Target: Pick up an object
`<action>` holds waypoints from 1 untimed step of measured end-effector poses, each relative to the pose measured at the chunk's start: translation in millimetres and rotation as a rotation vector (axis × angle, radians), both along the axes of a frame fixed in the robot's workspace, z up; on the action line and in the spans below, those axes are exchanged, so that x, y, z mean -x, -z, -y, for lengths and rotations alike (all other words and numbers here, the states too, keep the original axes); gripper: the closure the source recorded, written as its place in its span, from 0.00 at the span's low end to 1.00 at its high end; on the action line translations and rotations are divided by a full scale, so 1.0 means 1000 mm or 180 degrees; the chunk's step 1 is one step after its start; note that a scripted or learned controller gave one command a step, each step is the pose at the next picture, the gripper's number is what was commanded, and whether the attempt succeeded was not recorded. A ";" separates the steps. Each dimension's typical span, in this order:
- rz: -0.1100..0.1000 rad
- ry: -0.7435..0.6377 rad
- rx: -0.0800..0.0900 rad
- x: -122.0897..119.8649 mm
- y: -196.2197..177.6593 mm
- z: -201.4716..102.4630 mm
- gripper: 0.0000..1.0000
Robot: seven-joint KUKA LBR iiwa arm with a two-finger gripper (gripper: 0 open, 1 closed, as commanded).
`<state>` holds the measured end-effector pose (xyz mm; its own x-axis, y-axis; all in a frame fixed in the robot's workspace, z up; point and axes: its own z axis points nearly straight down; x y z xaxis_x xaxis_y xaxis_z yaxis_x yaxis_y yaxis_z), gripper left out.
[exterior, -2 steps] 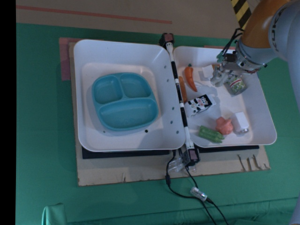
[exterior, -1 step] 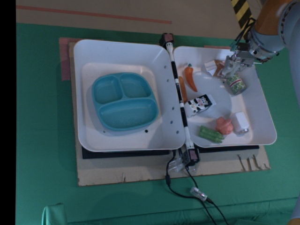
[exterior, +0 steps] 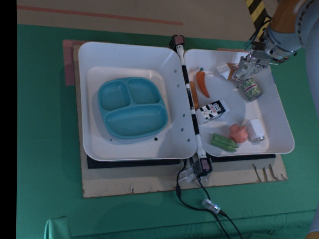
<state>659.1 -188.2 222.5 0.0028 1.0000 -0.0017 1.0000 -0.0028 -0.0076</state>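
Camera view: at 5 o'clock in the right bin [exterior: 279, 133], green pods [exterior: 224, 143], a pink piece [exterior: 239, 133] and a white cup [exterior: 256, 130] are located. A cow-patterned carton [exterior: 213, 110] is seen centrally. A green-patterned can [exterior: 250, 89] lies at 1 o'clock, just beneath the gripper [exterior: 245, 69]; jaw state cannot be determined.

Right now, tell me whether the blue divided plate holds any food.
Empty. The blue divided plate in the left bin shows bare compartments; the toy foods, such as the orange pepper, lie in the right bin.
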 end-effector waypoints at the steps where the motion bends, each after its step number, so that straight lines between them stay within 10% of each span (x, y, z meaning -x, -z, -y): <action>1: -0.0036 0.0004 -0.0005 -0.005 -0.002 0.001 1.00</action>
<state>664.1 -188.8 224.0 0.0041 1.0000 -0.0003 0.9998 -0.0041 -0.0189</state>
